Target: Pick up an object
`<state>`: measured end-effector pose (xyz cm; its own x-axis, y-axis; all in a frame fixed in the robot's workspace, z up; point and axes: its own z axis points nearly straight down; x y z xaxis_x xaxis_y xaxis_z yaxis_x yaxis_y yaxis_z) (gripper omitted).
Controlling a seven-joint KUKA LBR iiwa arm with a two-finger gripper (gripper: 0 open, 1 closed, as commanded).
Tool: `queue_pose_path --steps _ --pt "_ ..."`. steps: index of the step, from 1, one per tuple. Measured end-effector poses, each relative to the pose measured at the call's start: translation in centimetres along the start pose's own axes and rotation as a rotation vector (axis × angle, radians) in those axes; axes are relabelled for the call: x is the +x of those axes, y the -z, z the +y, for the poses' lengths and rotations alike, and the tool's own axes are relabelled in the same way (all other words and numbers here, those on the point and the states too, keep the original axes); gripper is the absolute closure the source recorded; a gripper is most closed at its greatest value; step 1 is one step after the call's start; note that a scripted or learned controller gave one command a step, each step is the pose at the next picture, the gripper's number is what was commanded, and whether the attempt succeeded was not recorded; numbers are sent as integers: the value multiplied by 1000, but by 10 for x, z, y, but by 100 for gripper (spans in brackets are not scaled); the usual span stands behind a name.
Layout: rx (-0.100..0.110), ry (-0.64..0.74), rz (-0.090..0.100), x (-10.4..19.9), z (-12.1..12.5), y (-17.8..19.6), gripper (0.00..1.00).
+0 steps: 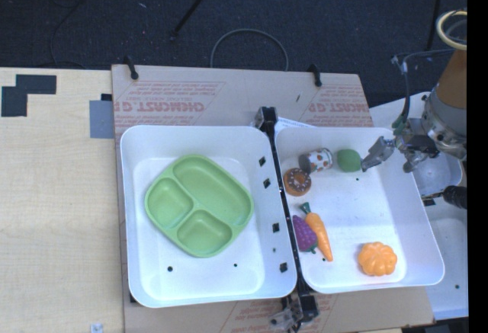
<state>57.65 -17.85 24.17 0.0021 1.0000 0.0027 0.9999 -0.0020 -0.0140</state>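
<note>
Where cardboard (191, 95) underlies bins (137, 171) — carpet (114, 11) (dark) behind.

Red print is showing mirrored on the cardboard (229, 95) behind the bins, reading roughly "CHEMCAST GP" at left, its partly seen repeat at right, and more print at the bottom staying illegible.

Two bins (141, 171), one plate (200, 204), six toys (377, 258)
</note>
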Motion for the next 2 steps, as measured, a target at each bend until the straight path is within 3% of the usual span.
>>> queue_pose_path --steps 1,2 --pt "-13 2 -3 0 2 7 0" --pt "-6 2 -1 -3 7 -55 0"
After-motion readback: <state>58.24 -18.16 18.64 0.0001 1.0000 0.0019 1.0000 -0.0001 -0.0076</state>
